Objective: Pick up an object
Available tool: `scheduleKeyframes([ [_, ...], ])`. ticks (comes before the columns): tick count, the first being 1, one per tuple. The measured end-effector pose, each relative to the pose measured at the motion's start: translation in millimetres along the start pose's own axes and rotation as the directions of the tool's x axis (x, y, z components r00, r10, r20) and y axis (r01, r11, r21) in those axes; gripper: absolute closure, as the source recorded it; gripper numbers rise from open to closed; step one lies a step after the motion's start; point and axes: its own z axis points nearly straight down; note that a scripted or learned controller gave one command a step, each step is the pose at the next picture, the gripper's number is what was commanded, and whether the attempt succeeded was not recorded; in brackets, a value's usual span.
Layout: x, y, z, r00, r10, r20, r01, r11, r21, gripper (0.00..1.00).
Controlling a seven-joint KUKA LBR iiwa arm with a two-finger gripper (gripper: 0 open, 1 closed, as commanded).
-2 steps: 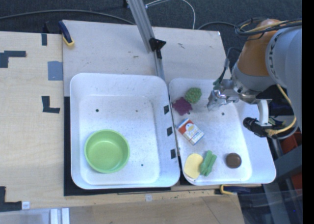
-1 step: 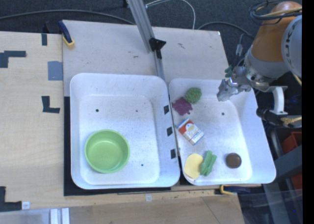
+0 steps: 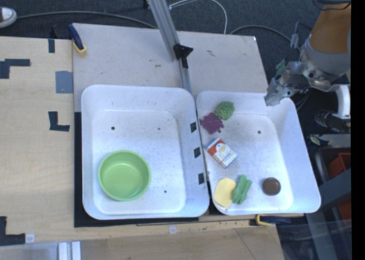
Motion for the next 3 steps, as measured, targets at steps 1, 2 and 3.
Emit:
scheduleKeyframes([
  [1,55.6,18.7,13.8,1.000,-0.005,-0.003,0.005,1.000,0.007,1.00],
  [2,104.7,24.9,12.6,1.000,-0.005,-0.003,0.005,1.000,0.007,1.00],
  [3,154.8,31.2,13.6,1.000,-0.005,-0.003,0.005,1.000,0.007,1.00],
])
